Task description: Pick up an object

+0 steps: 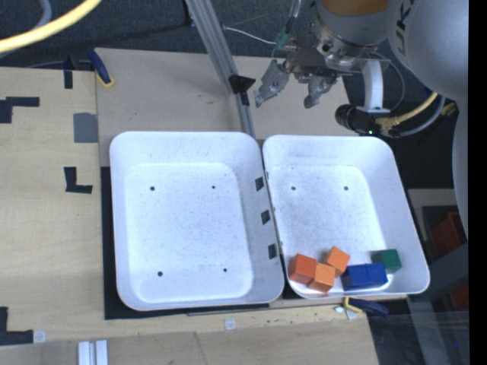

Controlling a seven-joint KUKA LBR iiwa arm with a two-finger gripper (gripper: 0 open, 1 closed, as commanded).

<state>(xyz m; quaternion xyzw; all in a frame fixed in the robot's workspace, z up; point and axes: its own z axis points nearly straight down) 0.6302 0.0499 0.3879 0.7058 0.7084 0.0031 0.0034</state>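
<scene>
The robot arm, grey with an orange band above its wrist, reached in from the right and hung over the far edge of the table, beyond the two white bins. Its pincer stood with both fingers spread apart and nothing between them, touching neither bin nor any block. One finger pointed down toward the table just past the rim of the right bin. The blocks lay well apart from the pincer, huddled in the near corner of that right bin: three orange blocks pressed together, a blue block just beside them against the near wall, and a green block touching the blue one's far end. The left bin sat alongside, its rim meeting the right bin's.
</scene>
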